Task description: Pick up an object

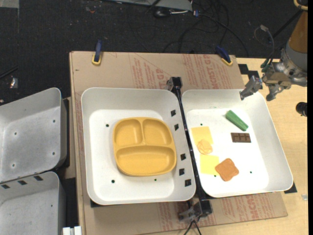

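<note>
Gripper (260, 88) hangs empty, jaws spread, over the right bin's (279, 146) far rim, likely poised above the green block (236, 120).

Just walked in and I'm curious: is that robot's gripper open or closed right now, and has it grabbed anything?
Gripper: open, holding nothing, poised over the far right corner of the right bin.

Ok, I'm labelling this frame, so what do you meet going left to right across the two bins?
Yellow divided plate → yellow sheets → orange square → green block → brown bar → gripper over the right bin's far corner.
</note>
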Controlling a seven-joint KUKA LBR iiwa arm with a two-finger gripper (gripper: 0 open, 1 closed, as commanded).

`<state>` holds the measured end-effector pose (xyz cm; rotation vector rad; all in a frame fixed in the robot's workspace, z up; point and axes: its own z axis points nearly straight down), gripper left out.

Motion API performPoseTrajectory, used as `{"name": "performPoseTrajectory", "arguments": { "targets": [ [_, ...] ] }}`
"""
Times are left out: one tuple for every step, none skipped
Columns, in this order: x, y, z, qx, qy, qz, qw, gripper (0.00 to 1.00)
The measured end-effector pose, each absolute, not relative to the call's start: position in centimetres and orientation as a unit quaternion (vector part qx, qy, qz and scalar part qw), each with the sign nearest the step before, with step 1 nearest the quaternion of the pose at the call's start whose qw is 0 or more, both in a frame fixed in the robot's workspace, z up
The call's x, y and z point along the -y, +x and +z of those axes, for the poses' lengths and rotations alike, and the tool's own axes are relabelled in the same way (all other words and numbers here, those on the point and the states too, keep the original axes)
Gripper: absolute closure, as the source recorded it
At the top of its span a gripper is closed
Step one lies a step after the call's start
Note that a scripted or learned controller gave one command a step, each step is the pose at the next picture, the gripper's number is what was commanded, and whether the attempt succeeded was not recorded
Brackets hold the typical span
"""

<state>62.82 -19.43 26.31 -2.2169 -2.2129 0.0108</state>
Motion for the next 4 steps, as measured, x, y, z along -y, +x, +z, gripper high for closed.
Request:
{"name": "performPoseTrajectory", "arguments": {
  "targets": [
    [19.4,63.0,27.0,0.707,-0.707,0.0002,0.000,0.00],
    [20.1,63.0,21.0,0.707,-0.708,0.0012,0.001,0.00],
    [19.7,62.3,14.8,0.707,-0.707,0.0015,0.002,0.00],
    [19.5,62.2,9.5,0.707,-0.707,0.0012,0.002,0.00]
  ]
}}
